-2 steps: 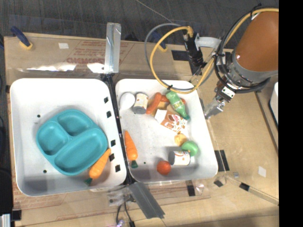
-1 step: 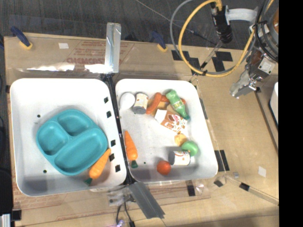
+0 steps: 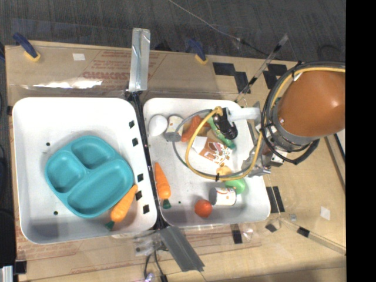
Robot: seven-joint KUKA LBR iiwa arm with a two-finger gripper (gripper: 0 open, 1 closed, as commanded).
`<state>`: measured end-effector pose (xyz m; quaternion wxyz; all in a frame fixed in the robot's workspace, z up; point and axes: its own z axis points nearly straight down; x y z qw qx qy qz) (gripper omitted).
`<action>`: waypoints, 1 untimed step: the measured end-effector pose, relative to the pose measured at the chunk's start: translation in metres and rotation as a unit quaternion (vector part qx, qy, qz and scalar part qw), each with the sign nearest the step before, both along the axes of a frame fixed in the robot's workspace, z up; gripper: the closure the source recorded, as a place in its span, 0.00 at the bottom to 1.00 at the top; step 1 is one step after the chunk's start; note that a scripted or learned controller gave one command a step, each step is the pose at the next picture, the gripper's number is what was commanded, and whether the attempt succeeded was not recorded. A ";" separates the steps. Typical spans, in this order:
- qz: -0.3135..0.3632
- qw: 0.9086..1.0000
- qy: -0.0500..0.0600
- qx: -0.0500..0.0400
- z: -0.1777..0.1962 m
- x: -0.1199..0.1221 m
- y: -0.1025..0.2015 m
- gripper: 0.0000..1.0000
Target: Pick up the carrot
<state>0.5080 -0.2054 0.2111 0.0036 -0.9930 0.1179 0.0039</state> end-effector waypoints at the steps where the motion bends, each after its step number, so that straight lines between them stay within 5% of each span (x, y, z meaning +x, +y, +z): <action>1: 0.020 1.000 -0.009 -0.004 0.114 0.004 -0.004 1.00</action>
